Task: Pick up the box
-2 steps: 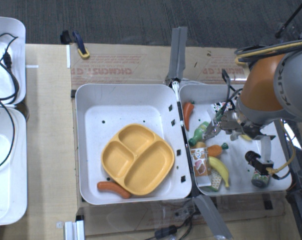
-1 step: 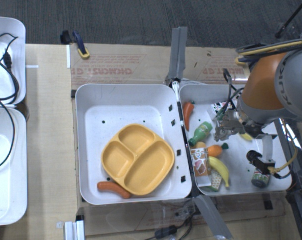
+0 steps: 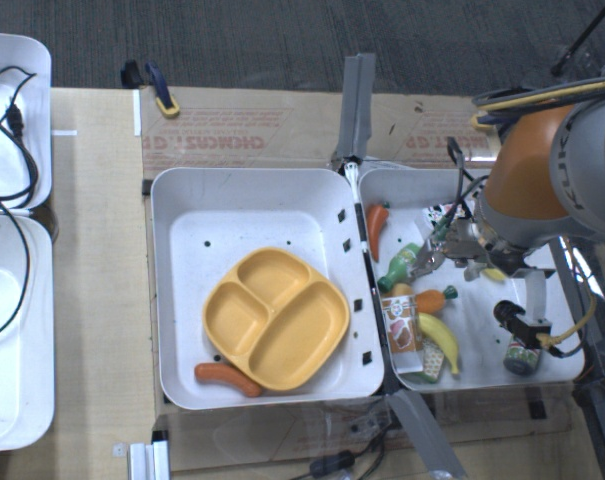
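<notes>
The box (image 3: 402, 332) is a small white and brown carton. It lies flat against the left wall of the right bin (image 3: 567, 368), near the bin's front corner. A banana (image 3: 441, 340) lies just to its right. A green bottle (image 3: 402, 264) lies just beyond it, toward the back. My gripper (image 3: 444, 250) hangs over the middle of the right bin, behind and to the right of the box and close to the green bottle. Nothing shows between it and the box. The arm's orange band (image 3: 527, 173) rises behind it.
The right bin also holds a red-orange carrot (image 3: 378, 226), a small orange carrot (image 3: 434, 298) and a dark can (image 3: 522, 354) at the front right. The left bin (image 3: 182, 268) holds a yellow divided plate (image 3: 275, 316) and a sausage (image 3: 227, 376).
</notes>
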Motion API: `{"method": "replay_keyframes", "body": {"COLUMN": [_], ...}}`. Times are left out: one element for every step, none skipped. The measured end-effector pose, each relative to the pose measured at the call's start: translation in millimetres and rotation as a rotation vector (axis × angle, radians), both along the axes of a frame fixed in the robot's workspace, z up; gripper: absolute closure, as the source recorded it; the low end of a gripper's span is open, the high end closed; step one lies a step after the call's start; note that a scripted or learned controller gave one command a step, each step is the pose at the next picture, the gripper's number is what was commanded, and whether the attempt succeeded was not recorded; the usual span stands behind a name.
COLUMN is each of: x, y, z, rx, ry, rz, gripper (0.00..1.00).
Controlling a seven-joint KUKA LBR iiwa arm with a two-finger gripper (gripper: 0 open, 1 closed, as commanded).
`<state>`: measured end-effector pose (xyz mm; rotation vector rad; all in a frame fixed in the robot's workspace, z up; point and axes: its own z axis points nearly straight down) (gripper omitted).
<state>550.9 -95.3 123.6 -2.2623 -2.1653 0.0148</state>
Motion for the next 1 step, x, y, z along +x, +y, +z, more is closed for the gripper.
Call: {"method": "replay_keyframes", "body": {"x": [70.1], "y": [-11.8], "z": [-36.2], "rx": [-0.005], "ry": [-0.007], "rz": [-0.209], "gripper": [0.00]}}
